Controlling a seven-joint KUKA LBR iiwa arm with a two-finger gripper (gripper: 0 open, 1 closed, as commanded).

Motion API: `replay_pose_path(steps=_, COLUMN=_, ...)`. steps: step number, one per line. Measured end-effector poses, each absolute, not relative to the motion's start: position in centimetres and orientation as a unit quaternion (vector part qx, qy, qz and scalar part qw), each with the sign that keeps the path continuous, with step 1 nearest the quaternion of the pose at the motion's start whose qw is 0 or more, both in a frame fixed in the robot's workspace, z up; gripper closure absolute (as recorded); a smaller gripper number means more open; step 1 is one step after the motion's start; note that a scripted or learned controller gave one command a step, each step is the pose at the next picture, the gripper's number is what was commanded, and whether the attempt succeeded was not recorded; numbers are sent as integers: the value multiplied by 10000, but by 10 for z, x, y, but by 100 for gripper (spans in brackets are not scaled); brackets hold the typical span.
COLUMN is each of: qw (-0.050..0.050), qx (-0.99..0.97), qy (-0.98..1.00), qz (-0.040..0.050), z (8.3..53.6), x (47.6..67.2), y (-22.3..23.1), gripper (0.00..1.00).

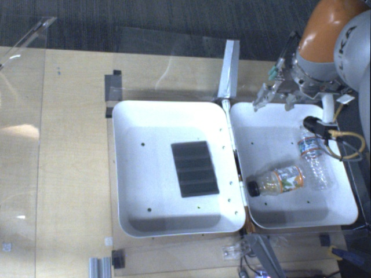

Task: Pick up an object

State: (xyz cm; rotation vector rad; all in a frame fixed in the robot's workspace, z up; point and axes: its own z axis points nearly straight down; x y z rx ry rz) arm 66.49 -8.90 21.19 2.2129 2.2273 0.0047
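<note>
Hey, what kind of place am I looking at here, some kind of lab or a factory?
Most likely a robotics lab test bench, not a factory. A grey-and-orange arm reaches over two shallow white bins on a wooden bench, with plastic bottles as practice objects.

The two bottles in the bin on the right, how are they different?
The bottle with the black cap has an orange and green label; the clear water bottle has a small blue and white one. The capped bottle lies crosswise, cap pointing toward the left bin; the water bottle lies more lengthwise, near the right bin's far side. Both are see-through plastic, lying on their sides, nearly touching.
</note>
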Motion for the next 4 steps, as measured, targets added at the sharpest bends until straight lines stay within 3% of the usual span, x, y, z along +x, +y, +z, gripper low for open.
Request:
replay_pose_path(steps=1, qw=8, qx=7275, qy=6861, qz=15, z=143, x=563, y=-86, gripper=0)
replay_pose_path(steps=2, qw=57, qx=6474, qy=7621, qz=49, z=90, x=518, y=-114, gripper=0)
replay_pose_path(steps=3, qw=61, qx=6584, qy=7526, qz=54, z=90, x=564, y=-86, gripper=0)
replay_pose_path(steps=4, qw=8, qx=6802, qy=7330, qz=48, z=142, x=507, y=-182, gripper=0)
